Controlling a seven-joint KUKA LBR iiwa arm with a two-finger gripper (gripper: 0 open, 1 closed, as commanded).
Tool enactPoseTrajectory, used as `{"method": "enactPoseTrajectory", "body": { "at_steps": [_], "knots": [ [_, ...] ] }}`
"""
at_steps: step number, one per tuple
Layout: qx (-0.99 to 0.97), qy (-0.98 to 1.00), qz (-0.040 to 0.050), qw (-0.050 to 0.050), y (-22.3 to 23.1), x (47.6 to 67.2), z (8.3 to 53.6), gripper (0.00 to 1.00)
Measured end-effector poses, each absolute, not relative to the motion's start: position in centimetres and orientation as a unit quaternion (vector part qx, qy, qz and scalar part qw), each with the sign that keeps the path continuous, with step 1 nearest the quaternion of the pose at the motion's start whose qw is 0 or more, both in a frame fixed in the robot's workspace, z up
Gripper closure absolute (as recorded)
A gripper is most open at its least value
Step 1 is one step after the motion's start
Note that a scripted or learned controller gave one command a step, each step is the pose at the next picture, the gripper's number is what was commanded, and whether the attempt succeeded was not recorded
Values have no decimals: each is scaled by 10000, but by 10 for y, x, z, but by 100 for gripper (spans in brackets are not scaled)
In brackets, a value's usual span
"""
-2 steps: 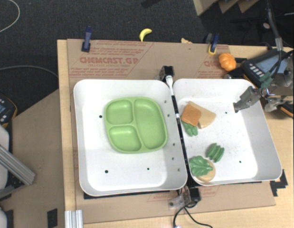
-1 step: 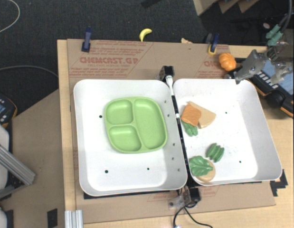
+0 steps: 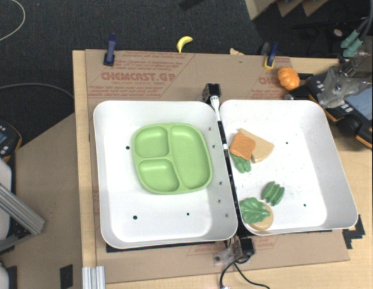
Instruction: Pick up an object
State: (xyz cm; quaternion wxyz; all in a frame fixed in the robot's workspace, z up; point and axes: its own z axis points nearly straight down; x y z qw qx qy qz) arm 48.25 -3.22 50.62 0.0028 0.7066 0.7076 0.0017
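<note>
The right bin (image 3: 307,161) holds several toy foods. An orange and tan wedge (image 3: 250,146) lies near its left wall, with a small green piece (image 3: 242,164) just below it. A green pea pod (image 3: 272,192) lies lower down. A green leaf on a tan disc (image 3: 257,212) sits at the bin's near left corner. My gripper (image 3: 343,88) is a grey metal shape at the far right, outside and above the right bin's back corner, well apart from all the foods.
A green divided plate (image 3: 172,158) lies in the left bin (image 3: 114,161). A black clip (image 3: 212,93) joins the bins at the back. On the cardboard beyond the bins lie a yellow banana (image 3: 184,43) and an orange toy fruit (image 3: 288,77).
</note>
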Motion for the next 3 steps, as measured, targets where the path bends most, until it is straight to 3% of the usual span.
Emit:
{"method": "enactPoseTrajectory", "body": {
  "at_steps": [2,3],
  "knots": [
    [7061,7080,37,64,-32,484,527,100],
    [7073,7069,-32,-35,-20,479,435,100]
  ]
}}
